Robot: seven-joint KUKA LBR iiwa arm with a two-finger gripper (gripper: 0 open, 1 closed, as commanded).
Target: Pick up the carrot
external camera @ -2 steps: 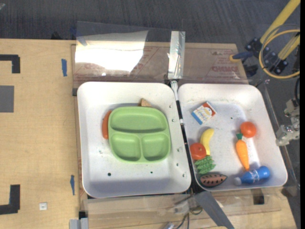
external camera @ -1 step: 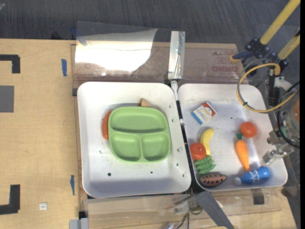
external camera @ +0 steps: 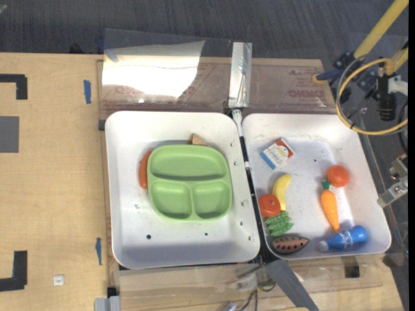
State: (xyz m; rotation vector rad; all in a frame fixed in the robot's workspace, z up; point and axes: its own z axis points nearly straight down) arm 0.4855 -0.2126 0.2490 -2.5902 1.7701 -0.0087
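Note:
The carrot (external camera: 330, 208) is orange with a small green top and lies in the right bin (external camera: 311, 141), near that bin's right side. Its thin tip points toward the front edge. Just behind its green top sits an orange ball (external camera: 338, 175). A blue bottle (external camera: 345, 238) lies on its side right in front of the tip. A white piece (external camera: 343, 205) rests along the carrot's right flank.
In the right bin's left half lie a small carton (external camera: 277, 152), a banana (external camera: 281, 189), a red tomato (external camera: 270, 205), a green vegetable (external camera: 279, 223) and a watermelon slice (external camera: 290, 243). A green divided plate (external camera: 189, 181) covers much of the left bin (external camera: 123, 225). Yellow cables (external camera: 363, 76) hang at the back right.

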